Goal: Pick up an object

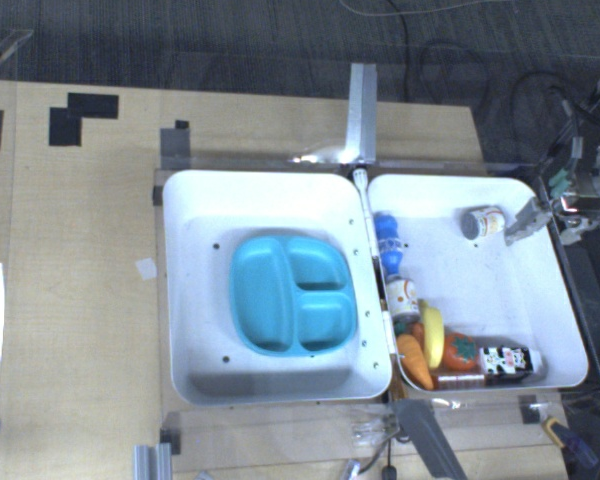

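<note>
The right bin (520,298) holds the objects. A small silver can (483,222) lies on its side near the back. Along the left wall are a blue bottle (385,240) and a small white can (402,296). In the front corner a yellow banana (433,334), an orange carrot (414,360), a red-orange piece (460,353) and a dark bottle (505,361) lie together. My gripper (528,223) hangs over the bin's back right corner, just right of the silver can, with nothing seen in it.
The left bin (195,268) bears a blue divided plate (292,294). A metal post (363,118) stands behind the wall between the bins. Cables and arm hardware (585,193) crowd the right edge.
</note>
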Controlling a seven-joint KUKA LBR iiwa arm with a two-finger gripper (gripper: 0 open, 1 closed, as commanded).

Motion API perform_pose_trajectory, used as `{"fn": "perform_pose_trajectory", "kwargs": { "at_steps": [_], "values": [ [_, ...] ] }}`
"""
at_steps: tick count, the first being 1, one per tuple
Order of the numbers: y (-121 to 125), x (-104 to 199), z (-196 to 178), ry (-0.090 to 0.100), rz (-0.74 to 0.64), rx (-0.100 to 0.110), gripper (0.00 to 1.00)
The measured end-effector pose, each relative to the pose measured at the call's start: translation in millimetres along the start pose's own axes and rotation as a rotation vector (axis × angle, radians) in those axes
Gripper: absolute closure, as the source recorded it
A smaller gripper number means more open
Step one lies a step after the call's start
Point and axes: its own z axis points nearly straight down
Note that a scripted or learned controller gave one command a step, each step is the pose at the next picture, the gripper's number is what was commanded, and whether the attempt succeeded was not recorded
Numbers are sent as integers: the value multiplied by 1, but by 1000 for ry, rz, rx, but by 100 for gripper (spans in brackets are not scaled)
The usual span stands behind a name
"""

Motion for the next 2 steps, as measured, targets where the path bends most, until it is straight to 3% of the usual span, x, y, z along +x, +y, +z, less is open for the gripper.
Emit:
{"fn": "perform_pose_trajectory", "kwargs": {
  "at_steps": [1, 2],
  "values": [
    [32, -12, 145, 1, -93, 1, 0],
    [47, -21, 113, 0, -116, -2, 0]
  ]
}}
